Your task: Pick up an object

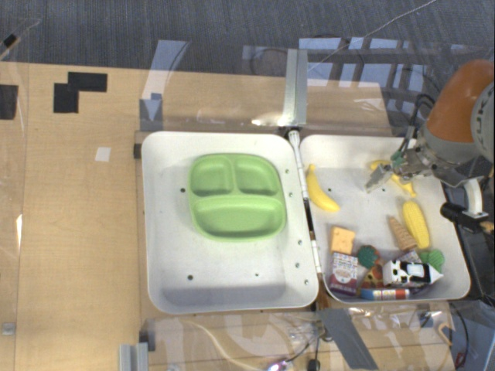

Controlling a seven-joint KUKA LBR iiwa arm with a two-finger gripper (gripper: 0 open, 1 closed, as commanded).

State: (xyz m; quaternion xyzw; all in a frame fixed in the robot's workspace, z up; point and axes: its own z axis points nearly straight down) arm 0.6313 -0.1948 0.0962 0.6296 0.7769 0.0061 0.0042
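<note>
2 slim metal fingers of the gripper [384,175] are spreading apart above a small yellow piece [401,179]; smooth curved banana [320,190] lying nearby.

Bright, even overhead light w/ soft shadows. Glare streaks on the clear plastic panels [352,60] behind the bins, plus a hot spot on the upright metal post [296,91]. The left shallow white bin [166,207] shades grey toward its near edge. Slightly soft overall (small toys at lower right smear together).
</note>
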